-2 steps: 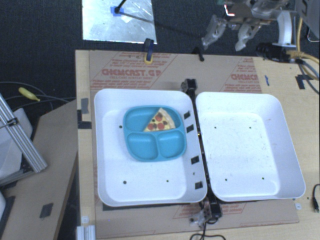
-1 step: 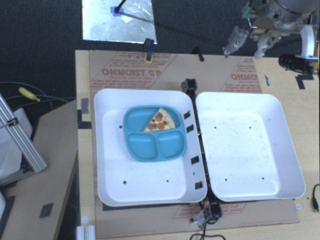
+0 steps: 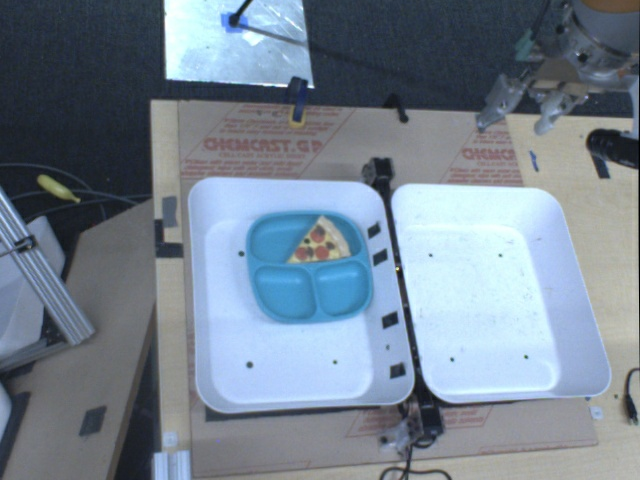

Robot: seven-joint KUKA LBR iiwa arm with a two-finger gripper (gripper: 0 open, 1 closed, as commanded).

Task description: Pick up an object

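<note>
Honestly, my main worry is the travel ahead: my pincer (image 3: 523, 108) hangs high at the far right corner of the desk (image 3: 560, 158), beyond the back rim of the right bin (image 3: 575, 268), and well apart from anything worth grabbing. Its two fingers stand spread with nothing between them, so it holds nothing.

Only one candidate looks pickable to me: a blue plate (image 3: 308, 268) with three compartments, sitting in the left bin (image 3: 215, 348), toward its back half. A pizza slice (image 3: 322, 242) lies in the plate's far compartment, tip pointing away from me; the two near compartments hold nothing I can make out.

I judge several ways this could fail. The slice looks flat and lies low against the plate floor, so fingers closing from above may skate over it or pinch the compartment wall instead. If the program aims at the plate, its shallow rounded rim gives little to bite on, and a push could slide the whole plate across the smooth bin floor. The arm must also cross the ridge where the two bins meet, with its black clips (image 3: 384, 258); a low path there could snag. A descent straight down from where the pincer hovers now would land on bare desk.
</note>
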